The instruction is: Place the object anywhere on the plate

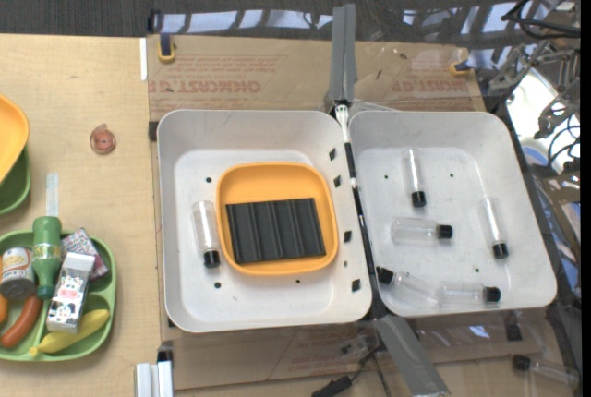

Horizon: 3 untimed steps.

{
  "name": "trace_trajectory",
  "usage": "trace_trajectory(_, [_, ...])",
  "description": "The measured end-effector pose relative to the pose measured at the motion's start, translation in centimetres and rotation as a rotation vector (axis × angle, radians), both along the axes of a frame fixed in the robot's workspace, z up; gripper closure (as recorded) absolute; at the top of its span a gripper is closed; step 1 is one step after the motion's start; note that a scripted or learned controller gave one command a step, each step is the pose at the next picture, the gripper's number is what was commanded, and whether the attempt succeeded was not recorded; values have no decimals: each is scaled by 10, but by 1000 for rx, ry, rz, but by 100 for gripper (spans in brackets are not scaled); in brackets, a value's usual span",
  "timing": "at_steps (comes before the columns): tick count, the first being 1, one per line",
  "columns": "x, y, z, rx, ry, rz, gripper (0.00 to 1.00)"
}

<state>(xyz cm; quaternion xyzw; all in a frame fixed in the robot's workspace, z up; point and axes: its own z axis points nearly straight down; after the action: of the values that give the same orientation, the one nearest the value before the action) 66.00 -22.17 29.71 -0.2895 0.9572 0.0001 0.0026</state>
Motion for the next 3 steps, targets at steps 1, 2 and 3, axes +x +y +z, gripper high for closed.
trace_trajectory(1, [0,0,16,-1,-2,328,0])
trace_trajectory(2, [0,0,4,0,0,346,0])
trace_trajectory(3, [0,1,10,-2,-2,676,0])
